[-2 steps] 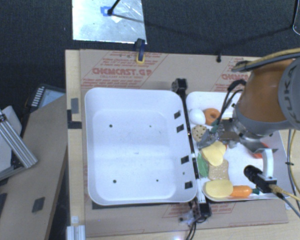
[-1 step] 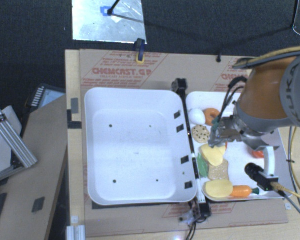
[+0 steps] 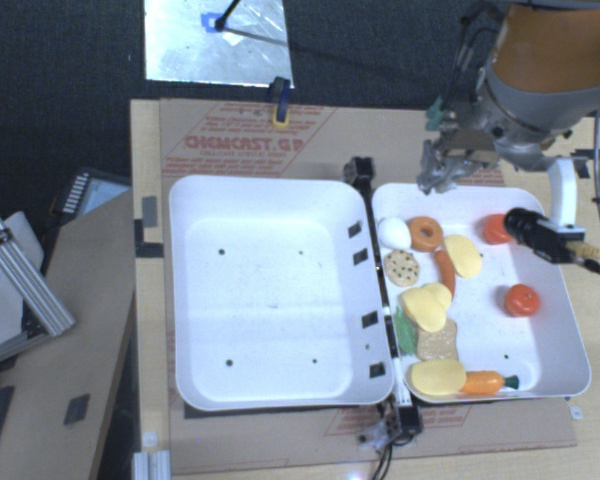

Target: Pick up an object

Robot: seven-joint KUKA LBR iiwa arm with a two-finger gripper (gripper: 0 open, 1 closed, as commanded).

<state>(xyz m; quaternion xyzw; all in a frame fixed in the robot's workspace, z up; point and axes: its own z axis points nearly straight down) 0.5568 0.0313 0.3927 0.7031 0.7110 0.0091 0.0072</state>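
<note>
gripper hangs above right bin far rim, finger spread can't tell. you drop over donut, centre first.

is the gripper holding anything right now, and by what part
Nothing is held. The gripper hangs above the far rim of the right bin, with no object between its fingers; the toy food lies below.

Just one fixed cam up high, angled down over both bins, fairly far back I think.
</note>
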